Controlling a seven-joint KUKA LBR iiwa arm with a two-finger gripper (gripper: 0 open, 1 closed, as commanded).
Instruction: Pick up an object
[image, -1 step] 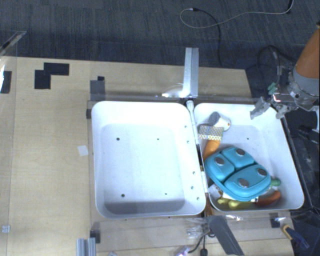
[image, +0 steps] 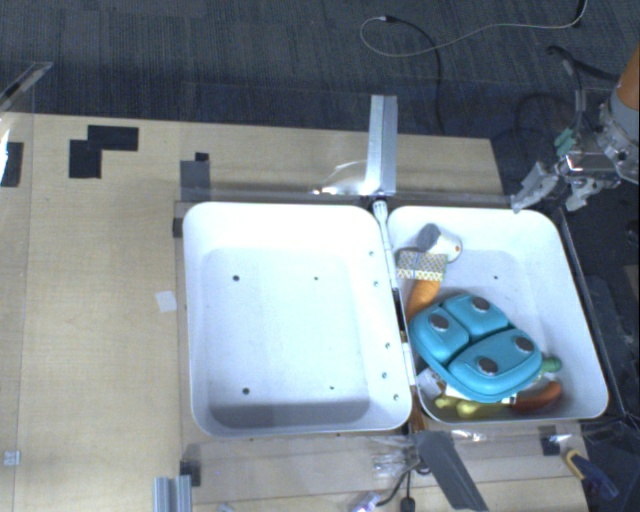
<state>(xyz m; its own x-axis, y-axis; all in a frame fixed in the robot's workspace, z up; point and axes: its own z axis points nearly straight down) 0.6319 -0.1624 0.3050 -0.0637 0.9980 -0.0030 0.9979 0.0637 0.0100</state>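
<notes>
The right bin (image: 560, 262) is crowded along its left and near side: a blue lidded tray (image: 474, 345) lies tilted, its long axis slanting from upper left to lower right, covering small yellow and red pieces (image: 497, 402) below. An orange piece (image: 424, 293) and patterned band (image: 421, 264) sit above it. The end effector (image: 560, 180) hovers outside the bin's far right corner, apparently holding nothing; its opening cannot be judged.

A blue plastic tray (image: 474, 345) with round grey-studded compartments lies tilted in the right bin (image: 520, 245), toward its 7 o'clock corner; at its 11 o'clock an orange piece (image: 424, 293) under a patterned band (image: 421, 264); a grey-white object (image: 438, 241) beyond; yellow (image: 452, 406) and red (image: 538, 397) pieces at the tray's 6 o'clock edge.
</notes>
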